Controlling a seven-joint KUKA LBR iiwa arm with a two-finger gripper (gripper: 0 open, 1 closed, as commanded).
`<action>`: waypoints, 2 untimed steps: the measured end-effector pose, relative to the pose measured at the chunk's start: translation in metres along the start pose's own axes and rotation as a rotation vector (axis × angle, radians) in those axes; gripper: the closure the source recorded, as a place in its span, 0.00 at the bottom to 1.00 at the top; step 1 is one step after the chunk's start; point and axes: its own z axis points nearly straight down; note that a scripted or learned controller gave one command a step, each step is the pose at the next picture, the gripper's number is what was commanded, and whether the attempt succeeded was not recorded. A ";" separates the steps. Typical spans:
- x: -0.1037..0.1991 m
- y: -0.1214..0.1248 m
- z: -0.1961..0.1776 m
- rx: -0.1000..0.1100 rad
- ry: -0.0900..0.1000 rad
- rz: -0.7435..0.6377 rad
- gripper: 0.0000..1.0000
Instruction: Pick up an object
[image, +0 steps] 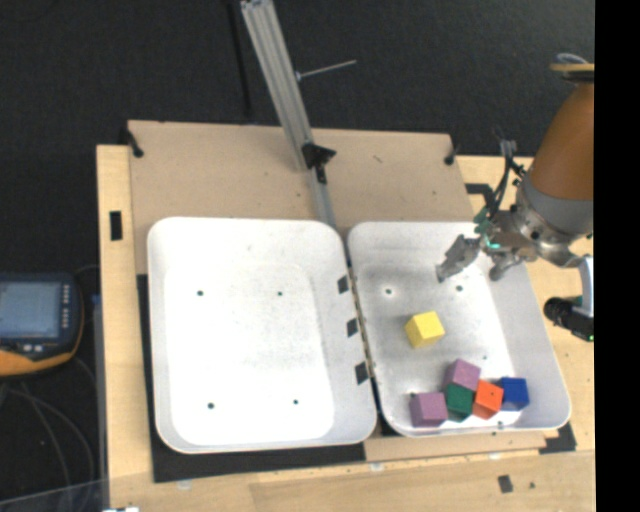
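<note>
Nothing was picked yet: the gripper (478, 258) hung open and empty, with the yellow cube (424, 328) lying untouched below and just left of it.

Open floor around yellow cube (424, 329); 5 blocks (466, 392) clustered beyond.

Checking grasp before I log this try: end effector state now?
End effector: open, holding nothing, over the far part of the right bin, apart from the yellow cube.
</note>
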 end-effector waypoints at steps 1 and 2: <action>0.044 0.000 0.106 0.007 0.000 -0.001 0.00; 0.053 -0.008 0.132 -0.004 0.000 0.003 0.00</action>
